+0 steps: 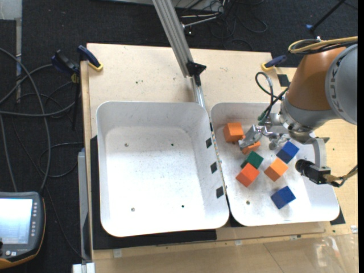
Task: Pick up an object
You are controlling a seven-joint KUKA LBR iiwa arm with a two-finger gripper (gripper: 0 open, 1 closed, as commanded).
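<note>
- While the gripper (254, 137) sits low in the right bin (318, 212), you can't tell how wide it stands or whether it has anything — an orange block (251, 146) lies right beneath it.
- Nothing looks lifted yet: another orange cube (233, 132), a green block (252, 160) and blue cubes (283, 197) rest on the bin floor.
- Grasp and lift are left, by my judgement.
</note>
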